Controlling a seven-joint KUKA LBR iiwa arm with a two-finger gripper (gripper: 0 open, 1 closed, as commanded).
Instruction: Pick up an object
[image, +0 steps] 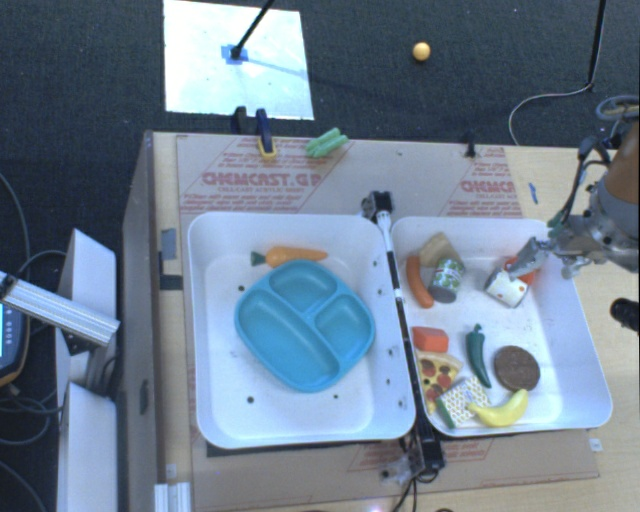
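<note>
Because the two white bins sit side by side on the bench (300, 165) within the arm's reach, every toy lies loose and flat where the claw (535, 255) can come down on it. Farthest from the claw, in the left bin (225, 420), a blue divided plate (303, 325) takes the middle, with an orange carrot (290, 256) just beyond its far rim; both are well apart from the claw, across the divider between the bins.

Nearer, in the right bin (590, 390), the toys are scattered in a loose spread, none stacked, which I judge leaves most of them open to a grasp from above. An orange sausage (418, 281) lies along the bin's left side, a tan wedge (435, 248) and a small can (446, 278) just beside it. Toward the near edge, away from the claw, lie a red block (430, 339), a pizza slice (438, 374), a green pepper (478, 355), a brown round cookie (517, 368) and a yellow banana (502, 410).

Closest of all is a white cup with a red part (507, 288), lying tipped just below the claw's tip. It looks the likely thing to pick, and it rests in the bin, not lifted. The claw hangs low over it, perhaps touching its top, but at this slant I cannot tell whether the claw is spread or closed, or whether anything is gripped.
</note>
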